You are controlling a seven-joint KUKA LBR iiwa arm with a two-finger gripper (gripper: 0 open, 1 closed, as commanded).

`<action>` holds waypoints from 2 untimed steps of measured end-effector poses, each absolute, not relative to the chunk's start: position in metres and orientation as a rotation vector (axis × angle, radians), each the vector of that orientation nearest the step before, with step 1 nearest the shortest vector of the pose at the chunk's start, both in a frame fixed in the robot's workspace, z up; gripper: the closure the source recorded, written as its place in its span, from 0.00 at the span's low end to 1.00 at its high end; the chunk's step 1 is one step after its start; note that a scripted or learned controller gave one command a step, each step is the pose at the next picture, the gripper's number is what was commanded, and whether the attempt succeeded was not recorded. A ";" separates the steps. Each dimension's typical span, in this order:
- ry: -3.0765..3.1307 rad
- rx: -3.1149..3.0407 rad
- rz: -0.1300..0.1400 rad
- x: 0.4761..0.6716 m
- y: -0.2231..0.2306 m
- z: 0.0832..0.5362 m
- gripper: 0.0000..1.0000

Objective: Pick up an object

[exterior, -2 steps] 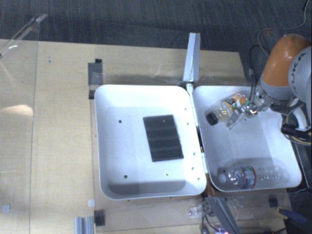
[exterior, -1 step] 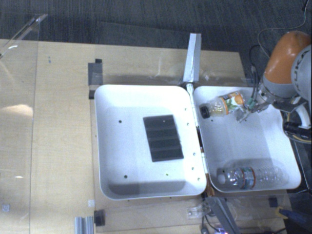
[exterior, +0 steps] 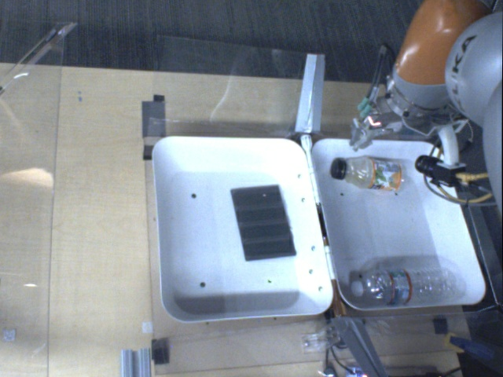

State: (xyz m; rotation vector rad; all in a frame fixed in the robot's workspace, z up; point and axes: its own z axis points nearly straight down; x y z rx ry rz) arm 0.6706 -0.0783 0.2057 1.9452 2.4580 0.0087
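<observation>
My gripper (exterior: pixel 366 129) hangs over the far left corner of the right bin (exterior: pixel 464 246), below the arm's orange band. Just in front of it lies a small bottle (exterior: pixel 369 173) with a black cap and an orange label, on its side, cap pointing left. The gripper looks apart from the bottle and nothing is seen held in it. A clear plastic bottle (exterior: pixel 405 283) with a blue and orange label lies along the right bin's near wall. In the left bin (exterior: pixel 177 234) a flat black ribbed slab (exterior: pixel 262 221) rests near the middle.
A metal post (exterior: pixel 310 93) stands at the far junction of the two bins. Cables (exterior: pixel 448 179) hang from the arm over the right bin's far right side. Clear panels stand on the wooden bench to the left and behind.
</observation>
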 end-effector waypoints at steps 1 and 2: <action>2.458 1.945 0.008 0.671 -0.078 0.205 0.00; 2.383 2.036 0.007 0.657 -0.116 0.087 0.00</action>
